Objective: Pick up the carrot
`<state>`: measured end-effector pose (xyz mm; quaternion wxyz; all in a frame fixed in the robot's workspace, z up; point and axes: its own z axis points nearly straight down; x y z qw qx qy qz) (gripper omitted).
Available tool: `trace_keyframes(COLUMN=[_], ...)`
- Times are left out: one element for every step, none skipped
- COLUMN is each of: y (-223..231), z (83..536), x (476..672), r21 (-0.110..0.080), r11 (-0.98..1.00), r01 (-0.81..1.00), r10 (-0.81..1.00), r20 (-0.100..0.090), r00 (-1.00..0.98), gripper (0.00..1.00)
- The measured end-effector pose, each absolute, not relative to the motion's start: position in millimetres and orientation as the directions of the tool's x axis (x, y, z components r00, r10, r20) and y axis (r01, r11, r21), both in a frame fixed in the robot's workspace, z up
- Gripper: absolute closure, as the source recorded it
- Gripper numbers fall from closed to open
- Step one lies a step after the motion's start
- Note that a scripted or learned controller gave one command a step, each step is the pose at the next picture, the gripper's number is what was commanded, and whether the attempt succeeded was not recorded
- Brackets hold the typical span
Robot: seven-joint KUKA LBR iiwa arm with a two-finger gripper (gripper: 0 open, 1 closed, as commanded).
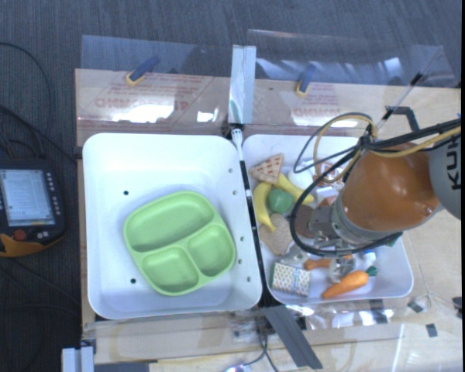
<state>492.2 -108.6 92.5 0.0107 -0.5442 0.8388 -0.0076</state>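
1. Orange and tapered, the carrot lies on the floor of the right-hand bin, in its near corner, pointing roughly along the bin's front wall. In the camera view it rests flat and free, with nothing lifting it.

2. Just above the carrot in this view sits the gripper, at the end of the grey arm with its broad orange band, which reaches in from the right. Dark cables loop around the wrist and hide much of the tool. Whether the jaws are spread or pressed together cannot be told from this angle.

3. Near the carrot, the same bin holds a second, smaller orange piece, a patterned small box, a yellow banana, a round green item and a tan waffle-textured wedge.

4. To the left, the other white bin carries a pale green divided plate with three compartments. A handheld control pendant lies off the counter's left side.

5. Progress, as a judgement: the arm is positioned close over the target, so the approach looks largely done. The grasp itself and the lift remain, since the carrot is plainly down in the bin and not seen between the jaws.
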Motion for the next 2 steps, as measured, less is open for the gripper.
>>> trace_keyframes(y=[-107,-142], z=[104,175], x=[493.7,550.7], r21=[-0.026,-0.003], r11=[0.408,0.105], r01=[-0.913,-0.995], r10=[-0.913,-0.995], r20=[-0.01,-0.004], r00=[-0.407,-0.105], gripper=[1.0,1.0])
